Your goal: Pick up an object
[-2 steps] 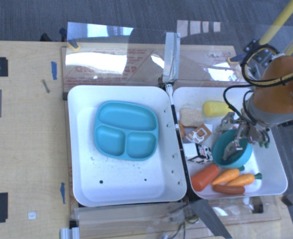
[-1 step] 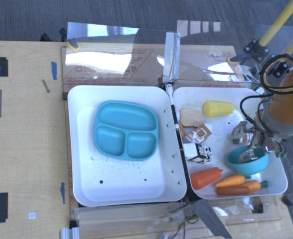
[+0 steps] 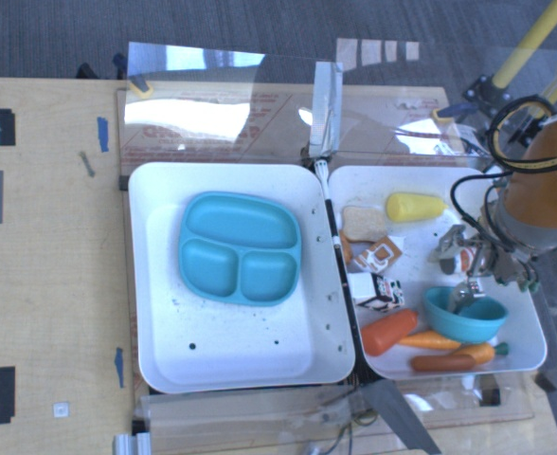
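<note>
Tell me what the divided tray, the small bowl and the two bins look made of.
Divided tray: likely moulded plastic, matte blue, soft rounded compartments. Small bowl: probably plastic too, glossier teal with a rim highlight. Left bin and right bin: apparently thin white plastic, smooth, speckled with dark marks.

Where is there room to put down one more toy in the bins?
Most room is in the left bin: the white floor around the blue divided plate, widest along the front edge. The right bin is crowded: yellow toy, bread, cartons, carrots, blue bowl and the gripper. A small bare patch sits mid-bin, between the cartons and gripper.
</note>
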Tool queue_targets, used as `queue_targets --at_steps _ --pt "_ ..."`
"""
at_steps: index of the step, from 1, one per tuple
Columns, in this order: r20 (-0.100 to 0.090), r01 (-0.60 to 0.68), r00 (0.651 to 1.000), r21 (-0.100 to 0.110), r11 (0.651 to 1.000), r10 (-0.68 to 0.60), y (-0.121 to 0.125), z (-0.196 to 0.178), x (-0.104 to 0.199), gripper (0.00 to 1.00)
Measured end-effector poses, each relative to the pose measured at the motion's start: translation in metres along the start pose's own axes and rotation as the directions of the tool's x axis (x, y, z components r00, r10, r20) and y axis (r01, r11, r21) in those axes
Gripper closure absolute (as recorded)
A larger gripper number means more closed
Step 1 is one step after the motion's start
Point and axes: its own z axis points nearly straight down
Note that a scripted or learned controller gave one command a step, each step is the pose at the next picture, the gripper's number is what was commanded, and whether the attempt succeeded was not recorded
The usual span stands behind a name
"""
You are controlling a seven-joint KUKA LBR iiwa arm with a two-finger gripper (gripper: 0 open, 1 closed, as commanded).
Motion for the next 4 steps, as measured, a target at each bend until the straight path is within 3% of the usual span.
queue_targets --at_steps 1,2,3,4 --pt "0.016 0.001 1.0 0.005 1.0 -0.001 -0.001 -0.016 -0.005 1.0" --pt "0.032 -0.025 0.999 0.007 1.0 0.025 -0.03 -0.008 0.059 1.0" --pt "0.013 -0.063 0.998 0.001 0.998 0.063 0.001 -0.005 -0.008 1.0" --pt "0.002 -0.066 0.998 -0.001 0.998 0.066 0.001 -0.001 -0.004 0.0"
